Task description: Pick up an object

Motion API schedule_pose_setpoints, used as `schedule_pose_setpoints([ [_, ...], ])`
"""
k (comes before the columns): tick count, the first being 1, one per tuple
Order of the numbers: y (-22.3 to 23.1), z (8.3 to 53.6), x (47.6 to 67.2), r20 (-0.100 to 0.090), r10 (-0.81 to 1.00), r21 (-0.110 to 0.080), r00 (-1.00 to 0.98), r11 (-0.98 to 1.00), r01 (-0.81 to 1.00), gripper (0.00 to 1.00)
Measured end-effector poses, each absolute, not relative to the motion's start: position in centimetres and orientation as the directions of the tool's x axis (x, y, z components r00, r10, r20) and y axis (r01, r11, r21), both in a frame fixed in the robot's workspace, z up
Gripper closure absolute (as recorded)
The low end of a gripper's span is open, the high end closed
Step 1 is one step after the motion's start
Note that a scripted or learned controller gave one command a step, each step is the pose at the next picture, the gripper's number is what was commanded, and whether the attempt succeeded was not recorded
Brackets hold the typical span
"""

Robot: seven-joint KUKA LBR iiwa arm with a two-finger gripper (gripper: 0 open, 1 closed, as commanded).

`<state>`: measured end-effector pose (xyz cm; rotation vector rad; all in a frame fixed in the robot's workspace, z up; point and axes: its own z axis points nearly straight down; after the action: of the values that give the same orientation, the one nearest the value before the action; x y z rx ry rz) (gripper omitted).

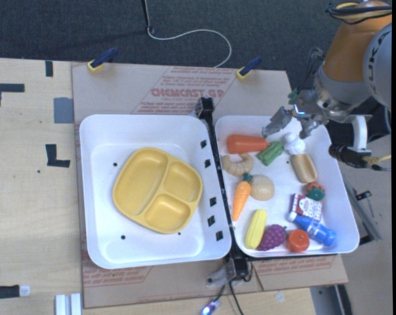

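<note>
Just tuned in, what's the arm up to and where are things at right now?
The gripper hovers open over the far end of the right bin, with nothing between its fingers. Just below it lie a small white object, a green vegetable and an orange-red sausage-like toy. The rest of the toy food sits untouched in that bin. The left bin holds a yellow divided plate.

Right bin (339, 195) holds toy foods: red sausage (245, 142) and green vegetable (271, 153) at the far end, bread roll (304, 168), carrot (240, 199), corn cob (255, 228), purple grapes (273, 236), tomato (297, 241), strawberry (315, 191), milk carton (305, 209), blue bottle (318, 230).
</note>
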<state>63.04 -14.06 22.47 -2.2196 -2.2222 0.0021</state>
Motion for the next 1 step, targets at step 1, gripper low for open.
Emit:
schedule_pose_setpoints([
  [1,-5.76,21.93,57.78,0.003,1.000,-0.005,-0.008,0.008,1.000,0.00],
])
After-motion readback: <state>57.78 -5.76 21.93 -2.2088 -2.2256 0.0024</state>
